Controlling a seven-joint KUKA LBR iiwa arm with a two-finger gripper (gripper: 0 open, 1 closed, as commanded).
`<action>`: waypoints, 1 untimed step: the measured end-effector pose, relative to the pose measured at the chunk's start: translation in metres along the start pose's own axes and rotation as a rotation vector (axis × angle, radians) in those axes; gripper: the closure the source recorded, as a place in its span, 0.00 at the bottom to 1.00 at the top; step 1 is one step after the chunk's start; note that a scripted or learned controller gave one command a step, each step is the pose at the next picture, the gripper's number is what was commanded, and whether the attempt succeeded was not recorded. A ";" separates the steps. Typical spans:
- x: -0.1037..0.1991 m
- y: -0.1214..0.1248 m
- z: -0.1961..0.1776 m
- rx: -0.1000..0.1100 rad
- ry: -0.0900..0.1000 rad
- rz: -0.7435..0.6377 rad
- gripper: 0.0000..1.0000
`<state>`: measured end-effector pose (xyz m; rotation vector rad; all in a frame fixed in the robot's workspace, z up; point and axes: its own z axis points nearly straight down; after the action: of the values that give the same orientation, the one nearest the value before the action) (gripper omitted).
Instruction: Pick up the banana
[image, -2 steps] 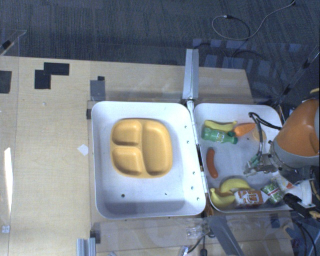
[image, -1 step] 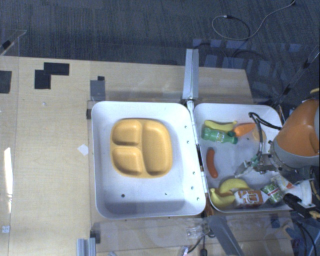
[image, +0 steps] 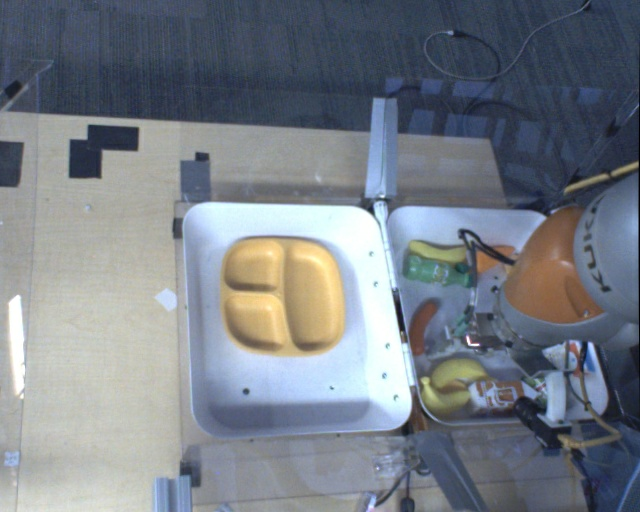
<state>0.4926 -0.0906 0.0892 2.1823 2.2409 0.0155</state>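
A yellow banana (image: 448, 384) lies curved in the near left corner of the right bin (image: 400, 300). A second yellow, banana-like piece (image: 432, 248) lies at that bin's far side, partly behind a green bottle (image: 434, 269). The grey arm with its orange band (image: 555, 275) reaches in from the right and covers much of the bin. Its gripper (image: 470, 337) hangs over the bin's middle, just above and slightly right of the near banana. Nothing is seen held in it.
The left bin (image: 210, 400) holds a yellow divided tray (image: 284, 294). In the right bin, a reddish-brown sausage shape (image: 423, 322) lies by the left wall, an orange item (image: 492, 258) sits at the back, and a brown-and-white packet (image: 491, 397) touches the near banana. Cables trail at the right.
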 end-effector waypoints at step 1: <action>0.000 0.003 -0.009 -0.004 0.002 -0.002 1.00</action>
<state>0.4956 -0.0900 0.0986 2.1791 2.2412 0.0220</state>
